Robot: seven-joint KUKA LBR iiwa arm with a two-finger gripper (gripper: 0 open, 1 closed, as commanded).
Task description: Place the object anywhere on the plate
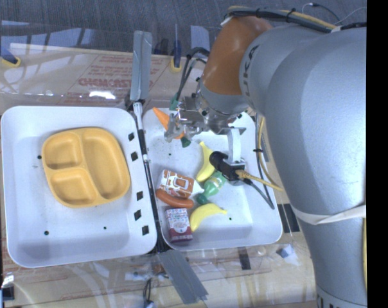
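Note:
A yellow plate (85,166) with three compartments lies in the left bin (27,236). My gripper (176,132) hangs low over the back left corner of the right bin (258,226), just right of an orange carrot (160,115). I see nothing clearly held in it. Other items lie in the right bin: two yellow bananas (206,163) (205,215), a green bottle (213,186), an orange and white carton (175,183), a red sausage (175,199) and a dark red pack (178,226).
The large grey arm (309,108) covers the right side of the right bin. A raised divider (141,172) with black clips runs between the two bins. A clear sheet with red print (97,76) lies behind the left bin.

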